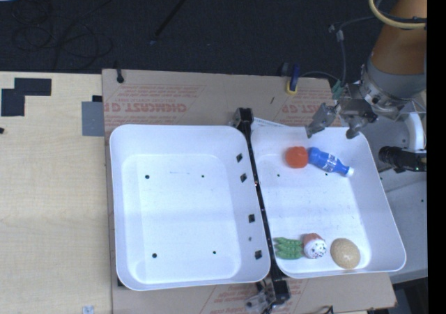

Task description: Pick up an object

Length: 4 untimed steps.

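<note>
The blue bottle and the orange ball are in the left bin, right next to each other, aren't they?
Not quite. The blue bottle and the orange ball do sit right next to each other, but they are in the right bin, not the left one. The camera view shows them near its far end.

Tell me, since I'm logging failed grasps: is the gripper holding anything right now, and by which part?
Nothing is held. The gripper hangs open above the far edge of the right bin, with nothing between its fingers; the blue bottle lies in the bin.
</note>
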Available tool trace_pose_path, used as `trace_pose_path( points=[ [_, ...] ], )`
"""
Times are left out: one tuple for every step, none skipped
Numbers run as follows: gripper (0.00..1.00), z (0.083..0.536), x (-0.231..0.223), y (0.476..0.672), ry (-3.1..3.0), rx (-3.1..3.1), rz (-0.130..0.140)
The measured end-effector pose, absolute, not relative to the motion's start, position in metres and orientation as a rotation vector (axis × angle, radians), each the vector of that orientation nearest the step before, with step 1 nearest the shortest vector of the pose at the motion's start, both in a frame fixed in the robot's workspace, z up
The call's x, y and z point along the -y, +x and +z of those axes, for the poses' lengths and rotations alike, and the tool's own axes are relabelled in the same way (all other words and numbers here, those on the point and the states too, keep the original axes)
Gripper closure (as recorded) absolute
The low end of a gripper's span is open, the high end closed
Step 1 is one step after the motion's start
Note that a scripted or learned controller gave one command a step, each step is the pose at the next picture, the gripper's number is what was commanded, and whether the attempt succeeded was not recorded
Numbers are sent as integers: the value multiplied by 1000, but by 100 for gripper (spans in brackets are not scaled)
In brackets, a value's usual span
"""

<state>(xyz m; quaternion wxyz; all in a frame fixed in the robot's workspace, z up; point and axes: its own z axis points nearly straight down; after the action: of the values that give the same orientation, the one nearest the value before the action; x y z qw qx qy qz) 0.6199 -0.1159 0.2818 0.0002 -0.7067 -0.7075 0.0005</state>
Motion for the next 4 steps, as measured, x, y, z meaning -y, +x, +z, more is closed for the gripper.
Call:
trace_pose_path(
  points=[
    [0,100,90,583,-2210,2214,13],
    [100,118,93,586,-2224,2212,5],
    [100,192,43,617,-2218,2228,-5],
    [100,260,-8,646,-2217,2231,-8]
  ],
)
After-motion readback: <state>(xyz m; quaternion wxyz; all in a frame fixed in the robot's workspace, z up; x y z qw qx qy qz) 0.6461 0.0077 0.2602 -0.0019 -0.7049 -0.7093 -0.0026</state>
